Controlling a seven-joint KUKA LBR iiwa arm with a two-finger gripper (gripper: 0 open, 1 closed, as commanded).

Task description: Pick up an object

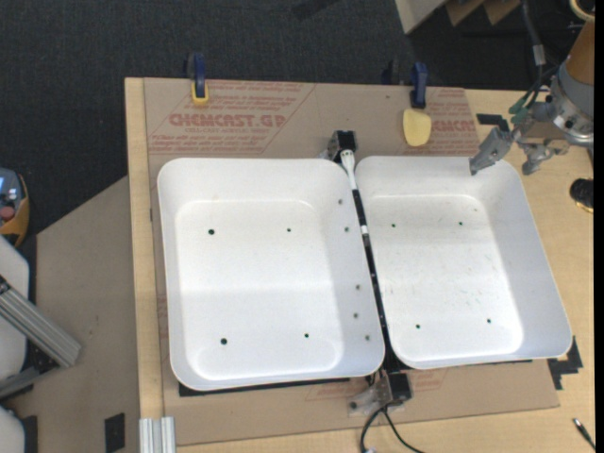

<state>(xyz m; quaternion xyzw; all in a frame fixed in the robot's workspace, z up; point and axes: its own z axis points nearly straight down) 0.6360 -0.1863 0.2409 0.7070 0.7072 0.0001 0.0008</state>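
1. The gripper (510, 152) hangs over the far right corner of the right bin (528, 253), just past its rim. Its jaws stand apart with nothing between them — open and empty, two grey fingers splayed downward.

2. No loose object lies inside either bin; the floors of the right bin and the left bin (189, 281) show nothing but small dark dots and, on the right, a scatter of fine specks. So the task's thing cannot be placed in the bins from here. The one loose-looking item is a small pale yellow object (416, 126) on the board beyond the bins, just below the right blue clamp (418, 81) — whether it is meant for picking I cannot tell.

3. The bins sit edge to edge on a brown cardboard sheet (245, 111) printed with red lettering; a black strip (363, 243) runs along the seam, apparently to keep them joined and stop them sliding.

4. Two blue clamps, the left blue clamp (197, 74) among them, pin the far edge of the sheet to the bench (585, 262), likely so that the arm cannot drag the whole set about.

5. The bins are smooth, glossy white plastic — shallow, with rounded corners and sloped walls, shaped so things settle toward the flat middle.

6. The yellow object looks soft and matt, rounded at the base.
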